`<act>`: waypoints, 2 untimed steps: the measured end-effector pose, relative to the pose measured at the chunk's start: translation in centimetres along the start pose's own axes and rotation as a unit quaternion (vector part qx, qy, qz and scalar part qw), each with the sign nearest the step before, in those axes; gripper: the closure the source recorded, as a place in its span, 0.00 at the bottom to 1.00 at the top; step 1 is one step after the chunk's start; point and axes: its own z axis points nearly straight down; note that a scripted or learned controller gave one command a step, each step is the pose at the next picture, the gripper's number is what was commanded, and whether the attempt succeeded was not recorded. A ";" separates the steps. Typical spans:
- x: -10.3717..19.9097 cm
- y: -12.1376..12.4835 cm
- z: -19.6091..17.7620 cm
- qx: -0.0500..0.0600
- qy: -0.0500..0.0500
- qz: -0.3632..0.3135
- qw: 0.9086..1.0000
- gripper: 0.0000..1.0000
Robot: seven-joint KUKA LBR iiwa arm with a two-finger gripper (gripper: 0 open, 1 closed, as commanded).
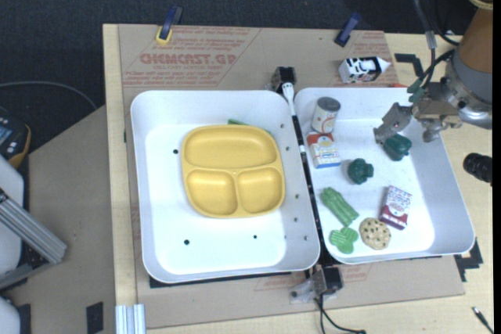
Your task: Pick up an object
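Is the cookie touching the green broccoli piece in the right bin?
Touching. The camera view shows the cookie edge meeting the green broccoli piece with no white bin floor between them.

We saw the arm point(476, 51) reach in from the right edge of the camera view, its orange band high near the upper right corner and the grey wrist section below it. From there the arm sloped down and to the left, ending in the hand point(409, 123). The hand sat low, tilted away from the wrist. One grey finger point(389, 123) stuck out to the left and the other point(432, 129) pointed downward, the two standing spread apart.
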 end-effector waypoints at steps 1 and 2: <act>0.0 0.2 -0.6 -0.006 -0.001 -0.001 1.000 0.00; 0.3 0.2 3.7 -0.004 0.000 -0.001 1.000 0.00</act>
